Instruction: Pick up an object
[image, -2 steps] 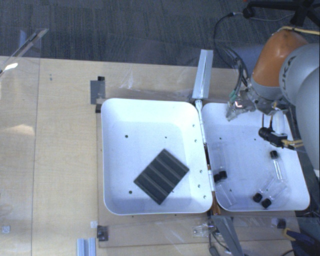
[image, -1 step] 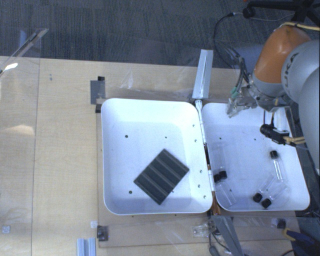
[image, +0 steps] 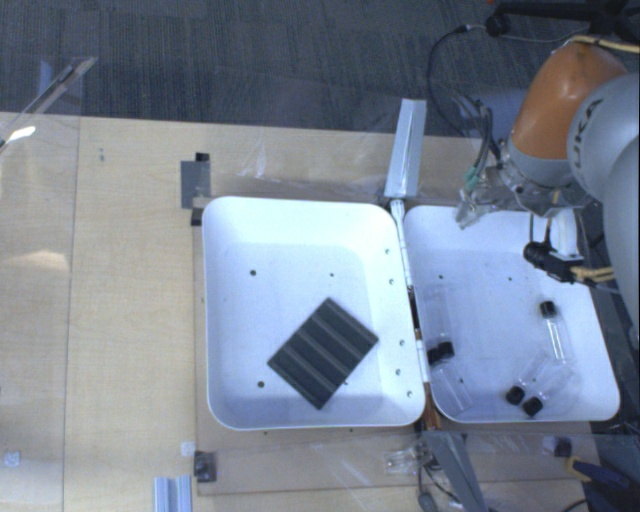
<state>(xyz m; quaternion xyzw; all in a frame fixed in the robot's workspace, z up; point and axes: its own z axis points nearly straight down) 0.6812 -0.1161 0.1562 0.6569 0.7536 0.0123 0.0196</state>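
Claw (image: 478, 200) seen at 12 o'clock edge of right bin (image: 470, 255), raised; finger state cannot be told; nothing seen held. Candidates: ribbed dark panel (image: 324, 352) lying flat, tilted, near 6 o'clock in left bin (image: 230, 300); clear tube with black cap (image: 552, 330) at 3 o'clock of right bin; small black pieces (image: 439, 352) at 8 o'clock, more (image: 523, 399) at 5 o'clock. Advice: single isolated item to be chosen; descent centred; fingers set across narrow side; bin walls avoided. No brand, label or writing readable.

A light wooden tabletop (image: 110, 300) under a clear plastic sheet meets dark grey carpeted floor (image: 250, 50) beyond its far edge.
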